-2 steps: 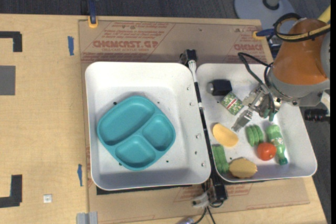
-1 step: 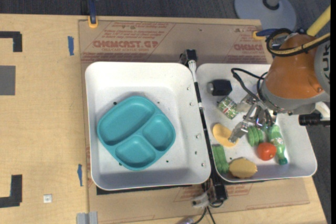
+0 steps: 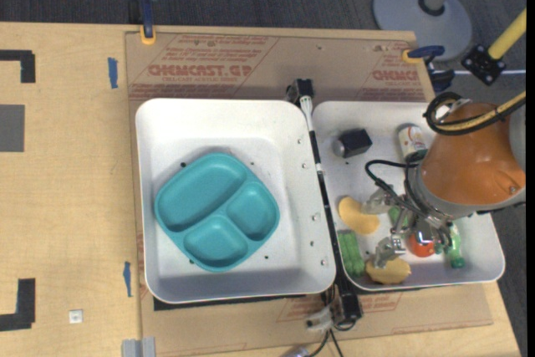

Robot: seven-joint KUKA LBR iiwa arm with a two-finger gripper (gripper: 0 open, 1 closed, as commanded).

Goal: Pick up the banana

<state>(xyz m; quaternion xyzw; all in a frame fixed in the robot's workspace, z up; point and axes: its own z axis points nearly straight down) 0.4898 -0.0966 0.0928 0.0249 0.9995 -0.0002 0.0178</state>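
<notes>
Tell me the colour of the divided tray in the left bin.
The divided tray is teal (turquoise blue), seen in the camera view.

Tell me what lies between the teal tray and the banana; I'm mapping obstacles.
In the camera view, the teal tray sits in the left bin and the banana in the right bin; between them lie bare white floor and the bins' adjoining rims.

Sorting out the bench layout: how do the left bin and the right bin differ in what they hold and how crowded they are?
The left bin holds one large teal divided tray; the right bin holds several small items, among them a black block and a green piece. The left bin has nothing reaching into it; the arm's pincer is down in the right bin. Both are shallow, white and sit side by side.
</notes>
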